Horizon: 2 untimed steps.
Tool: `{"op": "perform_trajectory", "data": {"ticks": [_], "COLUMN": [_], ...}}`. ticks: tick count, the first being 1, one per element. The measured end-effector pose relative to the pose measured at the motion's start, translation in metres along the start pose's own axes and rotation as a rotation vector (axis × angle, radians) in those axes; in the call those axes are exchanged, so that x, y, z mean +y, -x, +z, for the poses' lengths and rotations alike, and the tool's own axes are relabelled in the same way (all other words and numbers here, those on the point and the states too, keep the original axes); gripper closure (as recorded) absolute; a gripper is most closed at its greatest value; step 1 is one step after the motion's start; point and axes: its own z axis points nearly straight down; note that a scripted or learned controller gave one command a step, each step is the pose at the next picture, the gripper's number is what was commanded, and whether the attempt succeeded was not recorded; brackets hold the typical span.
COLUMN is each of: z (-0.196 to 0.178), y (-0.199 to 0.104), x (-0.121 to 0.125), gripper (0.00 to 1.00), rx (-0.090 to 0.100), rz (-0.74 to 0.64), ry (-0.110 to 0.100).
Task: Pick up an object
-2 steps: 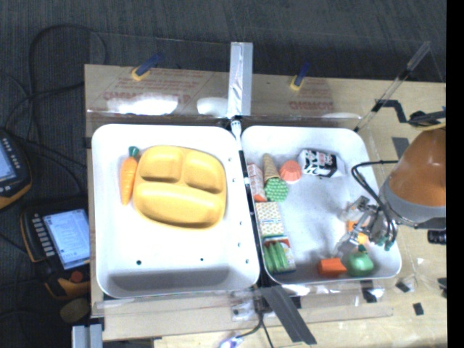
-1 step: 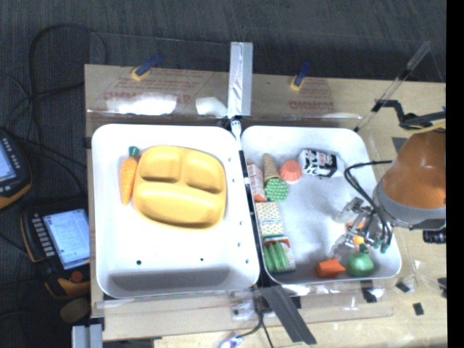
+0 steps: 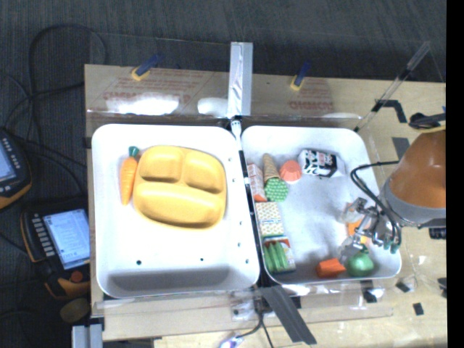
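In the right bin [image 3: 319,135], the gripper [image 3: 365,227] hangs low at about four o'clock, above a green ball-like toy [image 3: 360,264] and an orange piece [image 3: 330,268] in the near corner; how its jaws stand I cannot tell. A black-and-white cow-patterned item [image 3: 317,162] lies at twelve o'clock. No writing is legible. The left bin [image 3: 109,216] holds a yellow compartment tray [image 3: 180,185] with a toy carrot [image 3: 128,177] at nine o'clock.

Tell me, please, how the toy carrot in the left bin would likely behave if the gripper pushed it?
The carrot looks round and tapered, so it would probably roll in a curve. It lies beside the yellow tray, which may stop it. It seems light for its size.
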Motion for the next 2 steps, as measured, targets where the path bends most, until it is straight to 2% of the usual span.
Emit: {"op": "perform_trajectory", "data": {"ticks": [1, 2], "z": [0.000, 0.000], "y": [-0.007, 0.000], "x": [0.031, -0.002], "gripper": [0.00, 0.00], "rx": [-0.004, -0.001], "rz": [0.067, -0.148], "ry": [-0.005, -0.001]}}
